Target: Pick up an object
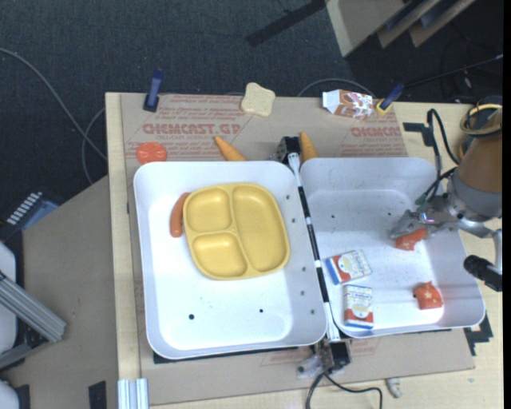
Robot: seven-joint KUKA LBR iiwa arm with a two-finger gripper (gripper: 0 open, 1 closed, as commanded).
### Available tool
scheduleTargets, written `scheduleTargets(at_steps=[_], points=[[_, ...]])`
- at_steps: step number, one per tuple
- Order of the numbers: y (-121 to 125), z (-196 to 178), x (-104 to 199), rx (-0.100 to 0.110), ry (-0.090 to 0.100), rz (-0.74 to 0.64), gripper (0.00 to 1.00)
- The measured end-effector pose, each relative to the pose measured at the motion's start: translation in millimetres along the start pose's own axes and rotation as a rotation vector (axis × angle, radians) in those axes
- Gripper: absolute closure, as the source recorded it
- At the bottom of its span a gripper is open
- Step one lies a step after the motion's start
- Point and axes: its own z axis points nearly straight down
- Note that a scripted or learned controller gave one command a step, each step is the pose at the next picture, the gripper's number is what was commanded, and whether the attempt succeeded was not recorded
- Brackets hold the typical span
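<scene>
where "chemcast gp" marks the board (192,128) | hand (417,224) over red piece (410,239), grip unclear

Floor: I see dark blue-grey carpet (120,48) around my station on the top and left.
Cables: a thin pale cable (60,96) curves across the carpet at left; a dark strip (283,22) lies on it at the top.
Counter: my tan cardboard-topped counter (124,264) carries red printed lettering (192,128) along its far side.
Furniture: a light wooden unit (399,20) stands at the top right corner.
Left edge: a grey metal rail (32,307) runs slantwise, with a small blue-grey ribbed box (28,209) above it.
Light: even and bright, with soft shadows.
</scene>
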Motion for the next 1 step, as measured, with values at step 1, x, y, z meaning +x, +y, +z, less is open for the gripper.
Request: scheduleTargets(at_steps=[1], points=[[35.3,9.5,84.3,-0.002,0.0,-0.002,1.0]])
